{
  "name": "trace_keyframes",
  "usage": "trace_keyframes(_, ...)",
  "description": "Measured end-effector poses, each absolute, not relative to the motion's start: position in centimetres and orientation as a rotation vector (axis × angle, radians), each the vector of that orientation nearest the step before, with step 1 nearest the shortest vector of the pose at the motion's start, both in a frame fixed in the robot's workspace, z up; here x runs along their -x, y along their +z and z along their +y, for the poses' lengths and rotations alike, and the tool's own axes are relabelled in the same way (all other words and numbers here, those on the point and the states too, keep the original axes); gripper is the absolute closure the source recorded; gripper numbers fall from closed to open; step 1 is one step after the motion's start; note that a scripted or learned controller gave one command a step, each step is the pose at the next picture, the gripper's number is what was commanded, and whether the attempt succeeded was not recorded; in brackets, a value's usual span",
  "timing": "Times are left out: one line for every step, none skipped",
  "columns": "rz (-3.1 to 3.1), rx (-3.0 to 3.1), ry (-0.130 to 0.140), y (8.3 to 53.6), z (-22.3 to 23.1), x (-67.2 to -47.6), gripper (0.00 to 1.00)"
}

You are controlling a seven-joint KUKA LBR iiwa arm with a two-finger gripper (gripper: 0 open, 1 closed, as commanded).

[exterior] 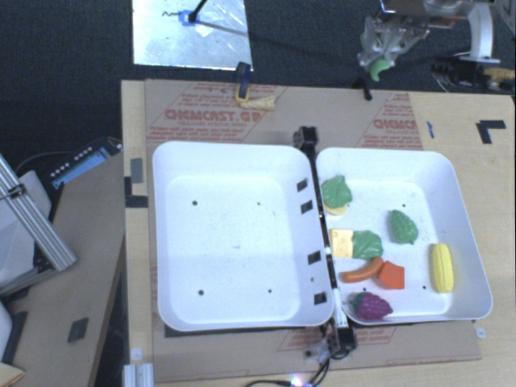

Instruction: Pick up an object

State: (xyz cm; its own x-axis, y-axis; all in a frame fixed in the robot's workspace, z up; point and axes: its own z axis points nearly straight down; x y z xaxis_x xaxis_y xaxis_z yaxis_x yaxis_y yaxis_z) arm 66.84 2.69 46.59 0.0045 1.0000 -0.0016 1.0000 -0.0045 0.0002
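Up near the top of the camera view, the claw hung high above the counter, beyond the right bin — something small and green sat at its tip, though I could not tell whether the claw gripped it. Corn, grapes and a carrot lay in that bin; whether the pick had succeeded remained uncertain.

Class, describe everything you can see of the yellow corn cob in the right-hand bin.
The yellow plastic-looking toy corn cob is a short, rounded cylinder with faint kernel ridges. It lies flat, its length running towards the camera, near the right wall of the right-hand shallow white bin. It touches no other toy.
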Motion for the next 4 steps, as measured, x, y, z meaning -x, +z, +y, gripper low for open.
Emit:
trace_keyframes(2.226, -2.212, 0.006, 49.3, 6.0, -66.9, 1.00)
trace_keyframes(2.224, -2.212, 0.008, 53.8, 7.4, -66.8, 1.00)
trace_keyframes(2.217, -2.223, 0.000, 53.5, 2.3, -66.8, 1.00)
trace_keyframes(2.215, -2.225, -0.001, 51.6, -4.5, -66.8, 1.00)
